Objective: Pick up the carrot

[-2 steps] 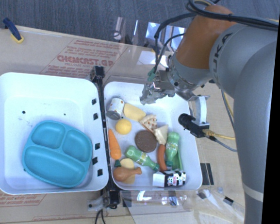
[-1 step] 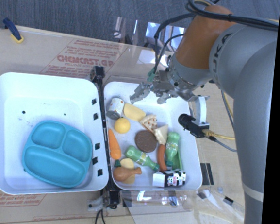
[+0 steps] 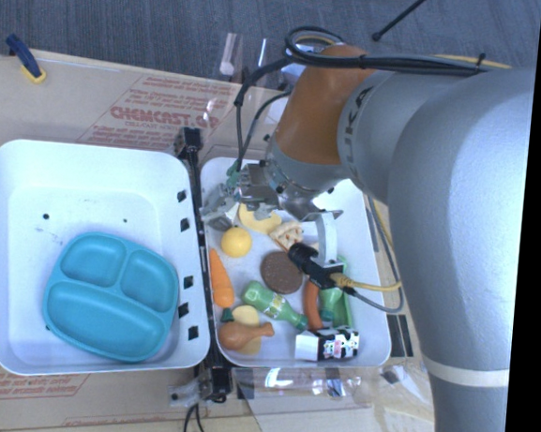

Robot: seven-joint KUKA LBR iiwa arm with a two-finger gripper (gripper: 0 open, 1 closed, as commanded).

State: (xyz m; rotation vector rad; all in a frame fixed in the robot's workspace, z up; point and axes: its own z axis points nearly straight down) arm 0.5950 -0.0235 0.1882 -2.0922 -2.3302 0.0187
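The carrot (image 3: 221, 278) lay untouched against the right bin's (image 3: 376, 309) left wall, below and slightly left of the fingers (image 3: 240, 191). Whether they stood open, I cannot tell. They should descend aligned across its width, avoiding the yellow ball (image 3: 236, 243).

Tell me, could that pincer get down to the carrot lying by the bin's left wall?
Probably yes. The carrot lies uncovered, nothing on top of it, and the pincer hovers just above it in the same right bin. The wall and the yellow ball sit close, so room is tight.
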